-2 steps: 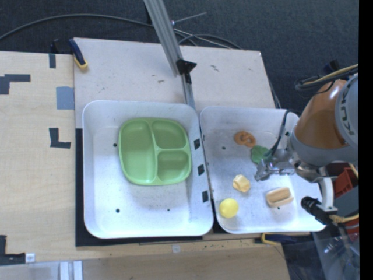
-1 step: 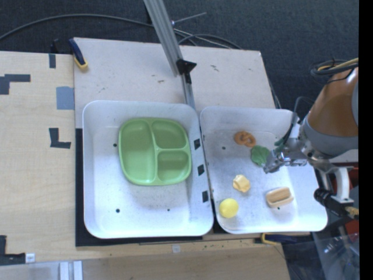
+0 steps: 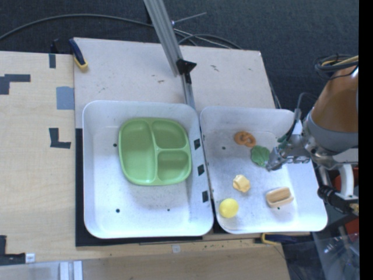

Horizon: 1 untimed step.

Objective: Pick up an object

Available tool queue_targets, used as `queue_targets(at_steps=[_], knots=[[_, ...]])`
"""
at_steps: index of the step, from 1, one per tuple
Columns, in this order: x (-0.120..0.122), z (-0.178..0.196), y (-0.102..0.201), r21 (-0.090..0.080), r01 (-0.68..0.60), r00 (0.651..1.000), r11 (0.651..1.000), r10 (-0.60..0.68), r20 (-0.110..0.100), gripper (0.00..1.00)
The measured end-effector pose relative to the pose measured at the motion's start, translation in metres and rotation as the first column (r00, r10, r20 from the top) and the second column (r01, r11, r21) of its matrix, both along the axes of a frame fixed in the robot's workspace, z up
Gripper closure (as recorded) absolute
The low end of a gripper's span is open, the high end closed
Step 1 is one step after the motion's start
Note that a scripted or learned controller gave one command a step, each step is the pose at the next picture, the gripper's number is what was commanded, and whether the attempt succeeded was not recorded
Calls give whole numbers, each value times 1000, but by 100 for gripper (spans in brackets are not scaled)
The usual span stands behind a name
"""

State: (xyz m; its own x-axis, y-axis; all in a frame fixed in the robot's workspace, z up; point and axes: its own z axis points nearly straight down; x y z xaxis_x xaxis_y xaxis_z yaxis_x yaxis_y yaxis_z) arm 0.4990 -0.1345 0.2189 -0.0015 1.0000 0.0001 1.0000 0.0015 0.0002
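Noted nearest, in the right bin (image 3: 259, 121), a yellow ball (image 3: 228, 207), a tan bun (image 3: 279, 196) and a yellow lump (image 3: 241, 184). Farther back, found the end effector (image 3: 274, 162) just beside a green leafy piece (image 3: 260, 154); could not tell whether apart or together. Judged that piece light, soft and floppy, best pinched across its middle. Beyond, spotted an orange ring (image 3: 245, 138).

A rounded grey robot arm (image 3: 331, 130) with a broad orange band above the wrist ends in a small metallic grey two-finger gripper (image 3: 273, 164) with dark fittings
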Motion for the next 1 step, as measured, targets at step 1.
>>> queue_targets(at_steps=[1], knots=[[23, -8, 53, 1, -6, 1000, 1000, 6, -2, 100]])
